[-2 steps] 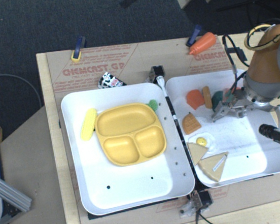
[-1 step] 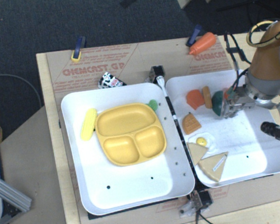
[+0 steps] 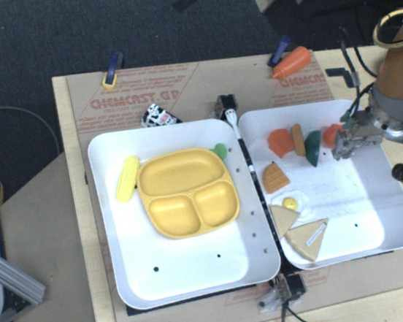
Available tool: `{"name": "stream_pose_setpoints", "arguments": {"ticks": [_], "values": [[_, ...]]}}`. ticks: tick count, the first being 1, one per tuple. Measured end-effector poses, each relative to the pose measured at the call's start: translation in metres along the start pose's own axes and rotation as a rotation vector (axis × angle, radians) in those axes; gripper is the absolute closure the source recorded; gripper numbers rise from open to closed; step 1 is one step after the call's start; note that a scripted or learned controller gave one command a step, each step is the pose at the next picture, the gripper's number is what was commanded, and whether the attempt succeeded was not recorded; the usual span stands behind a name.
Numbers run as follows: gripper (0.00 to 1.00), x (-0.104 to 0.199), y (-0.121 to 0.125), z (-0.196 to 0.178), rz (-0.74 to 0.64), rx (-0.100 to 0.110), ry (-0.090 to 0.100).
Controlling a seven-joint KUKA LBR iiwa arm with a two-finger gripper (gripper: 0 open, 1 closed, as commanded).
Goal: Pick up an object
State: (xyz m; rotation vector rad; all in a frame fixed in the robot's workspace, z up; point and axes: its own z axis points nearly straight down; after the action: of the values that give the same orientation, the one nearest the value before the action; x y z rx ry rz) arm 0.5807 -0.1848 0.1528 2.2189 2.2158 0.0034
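At the near edge of the right bin [image 3: 388, 239], toward 6 o'clock, a tan wedge [image 3: 305, 241] is seen lying flat, with a paler wedge [image 3: 283, 216] touching it just above. A small fried egg [image 3: 290, 202] is set against that paler wedge. Further in, a brown slice [image 3: 275, 178] is laid near the bin's left wall.

In the left bin [image 3: 194, 272], a yellow divided plate [image 3: 188, 191] is placed at the centre. A yellow corn cob [image 3: 126, 178] is laid just beside the plate at 9 o'clock, and a small green piece [image 3: 220, 150] is tucked at the plate's 2 o'clock corner.

Toward the far side of the right bin, an orange-red piece [image 3: 280, 142], a tan stick [image 3: 298, 139] and a dark green piece [image 3: 312, 147] are lined up close together. A red piece [image 3: 331, 133] is found just beyond them, at 3 o'clock, right against the gripper [image 3: 342, 145]. The gripper is lowered over this spot from the right, and whether its jaws are spread or closed cannot be told; the red piece may be touched by them, but no grasp is visible.

Beyond the bins, on the board at 12 o'clock, a black-and-white toy [image 3: 157, 115], a blue and yellow clamp [image 3: 111, 72] and an orange clamp [image 3: 291, 61] are seen.
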Motion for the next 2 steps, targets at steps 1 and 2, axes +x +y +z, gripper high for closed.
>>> {"name": "stream_pose_setpoints", "arguments": {"ticks": [1, 2], "values": [[1.0, -0.004, 0.006, -0.045, -0.002, -0.002, -0.001], [1.0, -0.004, 0.007, -0.074, -0.002, 0.0, 0.0]]}}
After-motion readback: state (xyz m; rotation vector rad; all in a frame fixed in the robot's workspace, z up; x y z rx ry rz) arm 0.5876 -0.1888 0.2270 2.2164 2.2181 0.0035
